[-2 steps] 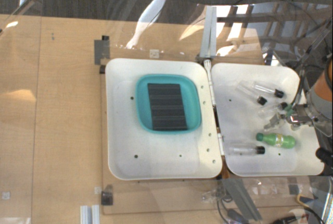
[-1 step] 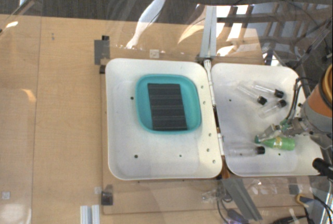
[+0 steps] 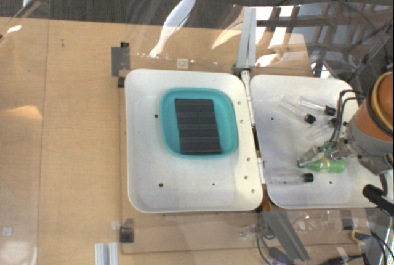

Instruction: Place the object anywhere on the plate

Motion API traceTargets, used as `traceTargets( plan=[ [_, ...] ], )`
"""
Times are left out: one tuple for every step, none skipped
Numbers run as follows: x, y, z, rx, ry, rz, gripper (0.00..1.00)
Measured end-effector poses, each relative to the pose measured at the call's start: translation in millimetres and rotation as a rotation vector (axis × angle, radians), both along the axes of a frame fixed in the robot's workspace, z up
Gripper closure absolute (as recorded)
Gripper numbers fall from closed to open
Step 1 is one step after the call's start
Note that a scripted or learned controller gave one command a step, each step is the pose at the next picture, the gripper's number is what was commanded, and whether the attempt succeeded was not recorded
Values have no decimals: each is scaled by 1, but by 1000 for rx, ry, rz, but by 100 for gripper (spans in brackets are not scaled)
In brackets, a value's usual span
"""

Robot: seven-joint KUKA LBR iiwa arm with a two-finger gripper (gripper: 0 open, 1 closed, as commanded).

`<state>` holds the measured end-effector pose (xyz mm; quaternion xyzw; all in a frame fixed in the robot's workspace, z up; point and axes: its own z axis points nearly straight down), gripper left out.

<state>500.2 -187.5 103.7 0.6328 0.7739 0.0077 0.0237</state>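
Fixed overhead cam, slanted view. Light wood worktop (image 3: 68, 134) carries two shallow white bins side by side.

L bin (image 3: 148, 187): holds teal square plastic plate w/ rounded corners (image 3: 169, 128), set toward the far half of the bin. A dark grey ribbed rectangular pad (image 3: 198, 126) lies on the plate's centre.

R bin (image 3: 277, 193): several clear plastic tubes w/ black caps. One (image 3: 306, 111) lies tilted in the far part of the bin; another (image 3: 289, 178) lies near the front wall, its cap pointing right. A small green plastic object (image 3: 327, 165) sits right of centre, well apart from the plate, w/ the wall between the bins in between.

Grey arm w/ orange band (image 3: 378, 116) comes in from the right, over the R bin. End effector (image 3: 320, 157) is low over the bin, just beside or touching the green object; a metallic finger tip shows at the object's left end. Cannot tell whether the end effector is spread or pressed together, nor whether it pinches anything — too small and partly hidden by the wrist.

Clear plastic sheeting (image 3: 184, 17) behind the bins, w/ glare.
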Motion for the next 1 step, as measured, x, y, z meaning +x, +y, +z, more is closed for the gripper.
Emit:
traceTargets(
  plan=[
    [2, 36, 0, -1, -5, 43, 0]
  ],
)
